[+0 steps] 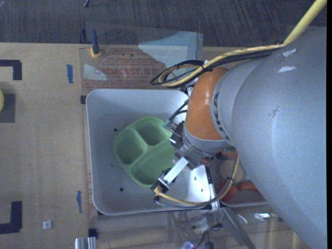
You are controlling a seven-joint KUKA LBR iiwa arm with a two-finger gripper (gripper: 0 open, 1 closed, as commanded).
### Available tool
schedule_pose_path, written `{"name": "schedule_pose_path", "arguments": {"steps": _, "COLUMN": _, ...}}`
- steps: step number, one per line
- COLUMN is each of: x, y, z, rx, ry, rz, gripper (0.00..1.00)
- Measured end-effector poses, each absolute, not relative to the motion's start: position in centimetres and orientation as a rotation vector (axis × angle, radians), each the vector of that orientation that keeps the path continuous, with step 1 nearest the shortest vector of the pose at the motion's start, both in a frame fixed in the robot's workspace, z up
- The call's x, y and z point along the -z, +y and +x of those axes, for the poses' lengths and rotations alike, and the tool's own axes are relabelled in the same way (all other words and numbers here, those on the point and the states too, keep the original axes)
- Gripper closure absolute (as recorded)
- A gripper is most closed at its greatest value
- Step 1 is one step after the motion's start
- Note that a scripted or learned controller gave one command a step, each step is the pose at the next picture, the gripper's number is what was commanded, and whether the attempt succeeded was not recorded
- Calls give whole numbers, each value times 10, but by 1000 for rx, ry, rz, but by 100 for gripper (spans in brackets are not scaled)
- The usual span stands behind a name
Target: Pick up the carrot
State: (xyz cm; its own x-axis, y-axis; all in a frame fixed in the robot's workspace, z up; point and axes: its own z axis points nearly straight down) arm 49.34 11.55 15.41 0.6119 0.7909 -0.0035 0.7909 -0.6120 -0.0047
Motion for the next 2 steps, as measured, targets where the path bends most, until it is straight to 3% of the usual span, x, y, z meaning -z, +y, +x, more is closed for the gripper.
{"name": "schedule_pose_path", "arguments": {"steps": 1, "x": -219, "y": 145, "z": 479, "rx": -5, "ry": -1389, "rz": -2817, "gripper": 100}}
{"name": "schedule_pose_path", "arguments": {"steps": 2, "x": -228, "y": 145, "z": 479, "rx": -8, "ry": -1394, "rz": -2814, "gripper": 100}}
